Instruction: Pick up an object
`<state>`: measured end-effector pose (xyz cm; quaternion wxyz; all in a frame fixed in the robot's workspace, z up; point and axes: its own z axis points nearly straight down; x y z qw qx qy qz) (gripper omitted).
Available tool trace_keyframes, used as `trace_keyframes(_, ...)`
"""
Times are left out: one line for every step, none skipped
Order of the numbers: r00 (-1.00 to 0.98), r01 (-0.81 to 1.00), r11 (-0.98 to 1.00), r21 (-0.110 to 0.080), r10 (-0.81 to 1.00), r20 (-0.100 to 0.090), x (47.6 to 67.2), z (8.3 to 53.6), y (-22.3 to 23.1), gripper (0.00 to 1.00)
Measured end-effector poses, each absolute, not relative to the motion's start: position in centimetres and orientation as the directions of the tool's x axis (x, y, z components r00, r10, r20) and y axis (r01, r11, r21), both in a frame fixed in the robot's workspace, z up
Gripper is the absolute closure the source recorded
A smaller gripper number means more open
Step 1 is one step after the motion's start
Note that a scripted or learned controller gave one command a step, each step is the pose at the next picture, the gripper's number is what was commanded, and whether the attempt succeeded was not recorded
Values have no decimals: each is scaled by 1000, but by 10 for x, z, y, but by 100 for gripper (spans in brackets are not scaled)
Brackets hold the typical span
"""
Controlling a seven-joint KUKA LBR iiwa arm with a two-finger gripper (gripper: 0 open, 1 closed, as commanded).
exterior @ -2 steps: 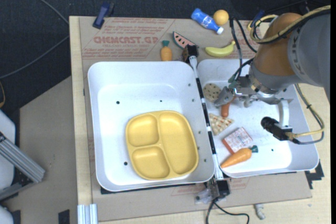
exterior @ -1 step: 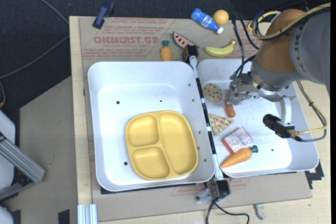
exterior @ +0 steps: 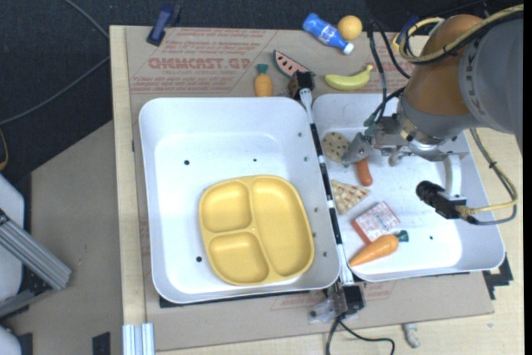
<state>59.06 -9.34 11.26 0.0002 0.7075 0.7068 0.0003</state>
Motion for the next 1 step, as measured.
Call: trace_keyframes(1,1000,-1,-2,1000,1,599,84,-95,0)
